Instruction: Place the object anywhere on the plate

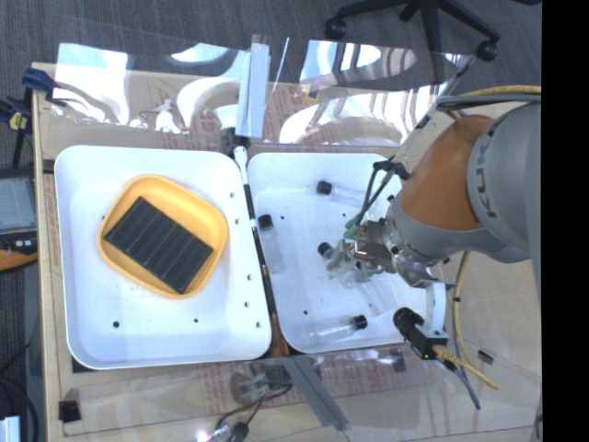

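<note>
The gripper (pixel 339 263) is low in the right bin (pixel 294 178), and its tips blur together with something clear there, so I cannot tell how they are set or whether they have hold of anything. Clear tubes with black caps lie around it — one tube (pixel 337 328) near the front wall and a cap (pixel 324 188) near the back. The yellow plate (pixel 210 212) sits in the left bin (pixel 74 247), well apart, with a dark ridged slab (pixel 156 243) on it.
</note>
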Robot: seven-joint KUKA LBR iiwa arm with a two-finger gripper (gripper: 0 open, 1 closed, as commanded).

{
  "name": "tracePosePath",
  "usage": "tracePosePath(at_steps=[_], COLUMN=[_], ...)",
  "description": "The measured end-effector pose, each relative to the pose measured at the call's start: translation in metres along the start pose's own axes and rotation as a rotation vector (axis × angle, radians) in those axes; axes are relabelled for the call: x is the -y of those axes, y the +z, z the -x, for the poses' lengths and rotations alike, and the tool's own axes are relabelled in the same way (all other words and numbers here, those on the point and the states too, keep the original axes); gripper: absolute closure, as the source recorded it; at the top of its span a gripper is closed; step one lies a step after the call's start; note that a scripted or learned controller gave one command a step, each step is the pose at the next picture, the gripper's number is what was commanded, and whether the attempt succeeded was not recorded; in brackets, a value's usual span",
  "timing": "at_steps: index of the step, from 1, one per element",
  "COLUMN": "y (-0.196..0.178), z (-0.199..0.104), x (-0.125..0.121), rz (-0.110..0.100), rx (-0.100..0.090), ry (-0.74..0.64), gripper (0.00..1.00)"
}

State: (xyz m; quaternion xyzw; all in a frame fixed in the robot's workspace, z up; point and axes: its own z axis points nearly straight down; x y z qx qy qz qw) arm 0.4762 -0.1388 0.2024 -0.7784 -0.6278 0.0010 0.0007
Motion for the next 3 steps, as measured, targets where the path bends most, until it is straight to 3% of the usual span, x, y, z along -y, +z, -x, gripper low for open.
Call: tracePosePath(at_steps=[1,2,3], y=[0.012,0.011,0.011], z=[-0.056,-0.124,-0.124], x=[-0.023,-0.041,-0.041], rz=[-0.001,-0.002,-0.002], rx=[0.000,-0.001,-0.001], ry=[-0.140,-0.193,-0.193], gripper=[1.00,1.00,0.00])
